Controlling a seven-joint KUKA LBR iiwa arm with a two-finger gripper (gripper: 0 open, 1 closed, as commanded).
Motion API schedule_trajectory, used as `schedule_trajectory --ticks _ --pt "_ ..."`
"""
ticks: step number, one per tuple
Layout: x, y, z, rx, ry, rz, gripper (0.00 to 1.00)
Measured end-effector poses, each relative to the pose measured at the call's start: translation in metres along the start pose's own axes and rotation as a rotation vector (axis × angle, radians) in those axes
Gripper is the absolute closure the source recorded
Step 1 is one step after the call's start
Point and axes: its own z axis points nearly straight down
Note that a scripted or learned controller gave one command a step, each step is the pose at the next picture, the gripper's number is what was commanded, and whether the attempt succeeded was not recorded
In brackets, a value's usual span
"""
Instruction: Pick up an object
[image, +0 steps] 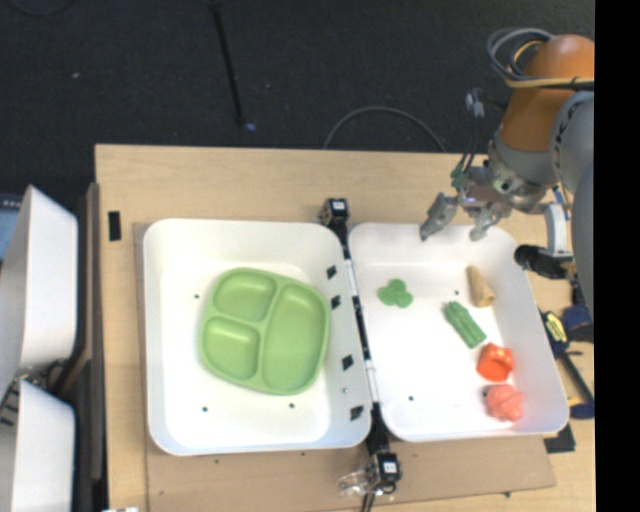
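My gripper (456, 226) hangs open over the far edge of the right bin (420, 400), nothing between its two fingers. Below it in that bin lie a small green clover-shaped piece (395, 294), a tan cylinder (481, 286), a green ridged bar (464, 324), an orange pepper-like toy (495, 362) and a pink toy (505, 402). The tan cylinder is the closest, a little in front of and to the right of the fingers.
The left bin (170, 400) holds a green divided plate (265, 330). Black clips (335, 211) sit along the seam between the bins. White boxes (40, 290) stand at the bench's left side. Dark floor and a cable lie beyond the bench.
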Motion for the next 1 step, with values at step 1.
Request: schedule_trajectory --ticks 1 --pt "0.0006 0.0029 -0.0106 -0.014 -0.003 -0.003 0.00"
